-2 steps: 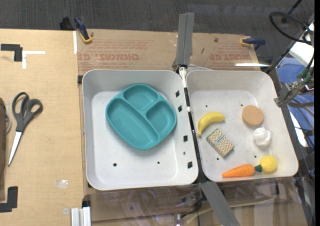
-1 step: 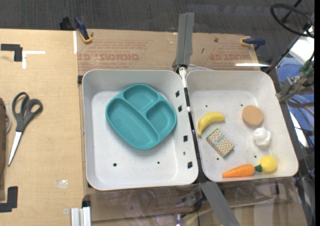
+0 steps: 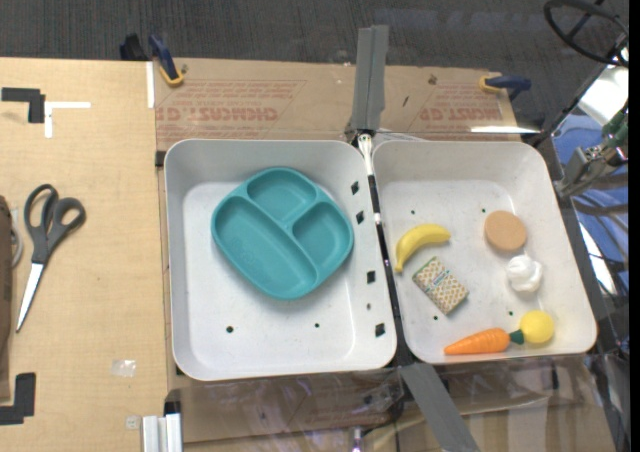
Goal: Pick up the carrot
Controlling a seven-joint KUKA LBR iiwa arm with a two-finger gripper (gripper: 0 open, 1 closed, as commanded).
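An orange carrot (image 3: 479, 342) with a green stem end lies near the front edge of the right bin (image 3: 465, 170), pointing left. Its stem end touches a yellow lemon (image 3: 537, 328) in the bin's front right corner.
The right bin also holds a yellow banana (image 3: 420, 240), a small patterned box (image 3: 441, 285), a tan round cookie (image 3: 505, 232) and a white lumpy item (image 3: 524, 273). A teal divided plate (image 3: 283, 232) sits in the left bin (image 3: 190, 270). Scissors (image 3: 42, 235) lie on the bench at left.
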